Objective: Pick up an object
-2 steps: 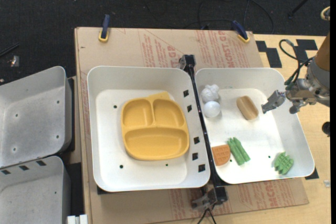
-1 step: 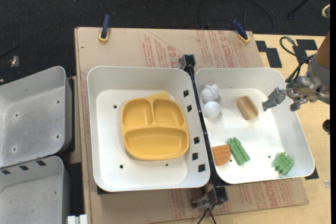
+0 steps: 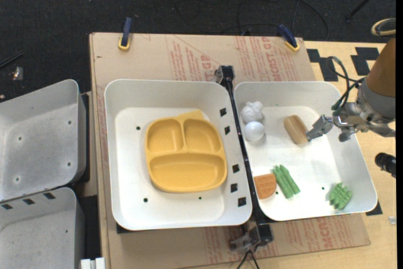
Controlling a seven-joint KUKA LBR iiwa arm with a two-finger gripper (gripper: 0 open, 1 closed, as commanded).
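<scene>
Where cables cross, cardboard-topped bench [image 3: 164, 53]

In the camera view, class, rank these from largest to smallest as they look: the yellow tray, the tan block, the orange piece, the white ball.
1. Yellow tray, by far the largest.
2. Tan block and orange piece: too alike to rank.
3. White ball, slightly smaller.

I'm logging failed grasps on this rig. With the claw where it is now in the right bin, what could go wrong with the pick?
1. The claw sits at the edge of the tan block, so it might nudge the block aside instead of gripping it.
2. A pushed block could roll into the white ball nearby.
3. The right bin's wall lies close under the wrist, so a lower reach risks contact.
</scene>
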